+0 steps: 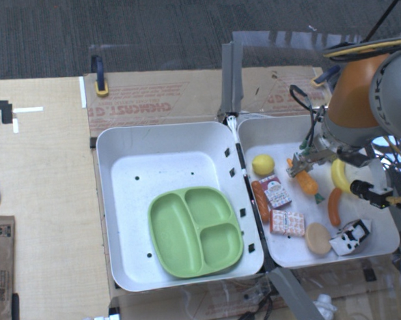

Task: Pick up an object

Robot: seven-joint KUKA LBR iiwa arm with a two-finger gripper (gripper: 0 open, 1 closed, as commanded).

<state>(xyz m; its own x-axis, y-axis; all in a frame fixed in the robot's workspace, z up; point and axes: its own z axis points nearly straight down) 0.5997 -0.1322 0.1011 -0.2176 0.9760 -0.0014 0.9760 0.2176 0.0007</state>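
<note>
The right bin (391, 245) holds several small items. A yellow lemon (262, 164) lies at its upper left, and an orange carrot (306, 182) lies near the middle. A yellow banana (338, 174) and an orange-red sausage shape (334, 207) lie to the right. My gripper (301, 161) hangs low over the bin, right above the carrot's upper end and possibly touching it. The grey arm with its orange band (353, 97) comes in from the upper right and hides the bin's far right corner.
Also in the right bin are a red hot dog (259, 197), two printed packets (277, 191) (288, 222), a tan disc (317, 238) and a black-and-white toy (350, 236). The left bin (118, 155) holds a green divided plate (195, 230).
</note>
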